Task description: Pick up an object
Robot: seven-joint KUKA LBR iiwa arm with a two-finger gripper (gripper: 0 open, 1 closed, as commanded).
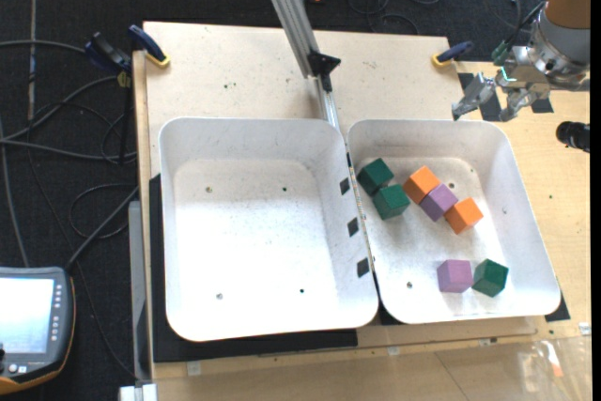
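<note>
Here the blocks lie in the right bin (507, 155): two green cubes (383, 188) touching near its left wall, then an orange block (423, 180), a purple block (438, 201) and another orange block (463, 215) in a diagonal row; a purple cube (454, 275) and green cube (490, 277) sit nearer the front. The claw (488, 99) hovers beyond the bin's far right corner, apart from them, grasping nothing; whether it is released I cannot tell.
</note>
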